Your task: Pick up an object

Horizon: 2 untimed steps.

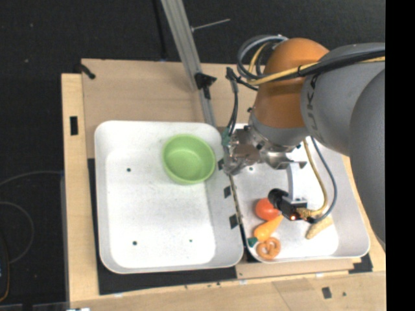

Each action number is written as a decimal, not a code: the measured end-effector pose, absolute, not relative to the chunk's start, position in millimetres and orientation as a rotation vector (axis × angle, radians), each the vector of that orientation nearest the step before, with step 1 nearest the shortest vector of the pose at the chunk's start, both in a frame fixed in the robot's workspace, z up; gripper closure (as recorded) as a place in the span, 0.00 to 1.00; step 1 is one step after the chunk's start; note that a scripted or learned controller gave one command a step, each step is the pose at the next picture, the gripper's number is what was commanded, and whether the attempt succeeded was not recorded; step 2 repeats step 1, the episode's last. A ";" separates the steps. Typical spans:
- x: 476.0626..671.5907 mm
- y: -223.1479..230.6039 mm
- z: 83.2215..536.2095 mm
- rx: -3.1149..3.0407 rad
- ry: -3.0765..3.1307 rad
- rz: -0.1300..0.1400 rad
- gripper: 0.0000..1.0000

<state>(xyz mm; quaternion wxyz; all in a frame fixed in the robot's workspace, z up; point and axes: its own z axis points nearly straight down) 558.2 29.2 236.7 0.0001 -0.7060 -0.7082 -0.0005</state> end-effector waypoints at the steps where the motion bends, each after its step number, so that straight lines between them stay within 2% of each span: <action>1: 550.2 88.2 242.8 -2.217 -2.226 -0.003 1.00; 2: 550.2 88.2 242.8 -2.217 -2.226 -0.003 1.00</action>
